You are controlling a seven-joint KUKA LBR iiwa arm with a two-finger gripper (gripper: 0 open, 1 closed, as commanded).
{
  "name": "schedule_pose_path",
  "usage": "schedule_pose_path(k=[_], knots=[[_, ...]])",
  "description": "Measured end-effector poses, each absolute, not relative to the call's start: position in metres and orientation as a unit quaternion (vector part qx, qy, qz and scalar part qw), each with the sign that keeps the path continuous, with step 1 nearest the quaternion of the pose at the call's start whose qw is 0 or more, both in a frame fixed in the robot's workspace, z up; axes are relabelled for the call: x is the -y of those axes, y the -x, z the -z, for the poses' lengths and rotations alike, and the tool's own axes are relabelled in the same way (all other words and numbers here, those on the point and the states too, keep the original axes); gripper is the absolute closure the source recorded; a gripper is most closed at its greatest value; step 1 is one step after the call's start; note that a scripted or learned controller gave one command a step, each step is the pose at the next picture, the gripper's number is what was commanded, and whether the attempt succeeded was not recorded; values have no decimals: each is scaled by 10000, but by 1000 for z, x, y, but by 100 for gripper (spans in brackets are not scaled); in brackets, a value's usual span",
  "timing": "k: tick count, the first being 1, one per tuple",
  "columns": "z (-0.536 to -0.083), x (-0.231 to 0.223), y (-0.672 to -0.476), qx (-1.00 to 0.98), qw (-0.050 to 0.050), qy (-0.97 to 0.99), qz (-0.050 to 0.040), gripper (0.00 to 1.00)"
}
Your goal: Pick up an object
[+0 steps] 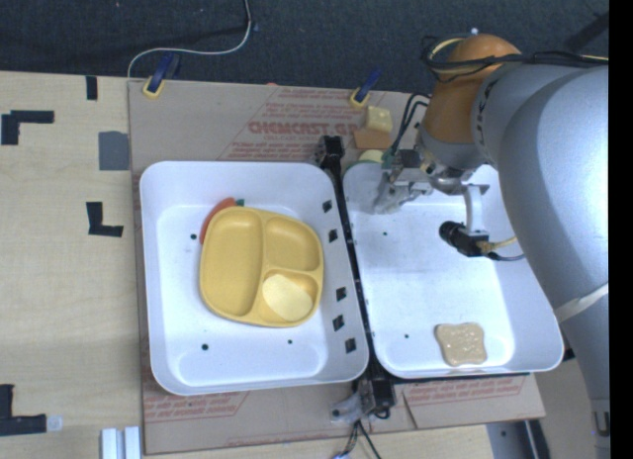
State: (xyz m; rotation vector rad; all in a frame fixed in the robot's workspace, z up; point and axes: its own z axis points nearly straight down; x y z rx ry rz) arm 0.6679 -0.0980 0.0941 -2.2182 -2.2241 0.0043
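My gripper (394, 188) hangs low over the far left corner of the right bin (425, 279), below the orange band of the arm (457, 101). A pale green object (370, 157) lies just beyond it at the bin's back rim. A tan, toast-like piece (461, 342) rests in the near right corner of that bin, well away from the gripper. In the left bin (178, 348) lies a yellow divided plate (247, 254) with a pale round piece (288, 297) in its near right compartment. An orange-red object (220, 210) peeks from under the plate's far left edge.
A tan block (373, 135) and a small yellow block (379, 116) sit on the cardboard behind the right bin. A black divider with clips (344, 249) runs between the bins. A black cable fitting (463, 237) hangs from the arm over the right bin.
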Motion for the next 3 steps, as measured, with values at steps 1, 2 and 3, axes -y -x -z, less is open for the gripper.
schedule_pose_path(k=[1, 2, 3], knots=[[-93, 98, -668, 7081, 0, 7062, -18, 0], [-93, 98, -668, 7075, 0, 7067, -10, 0], [-84, 104, -647, 7073, -2, 7069, -9, 0]])
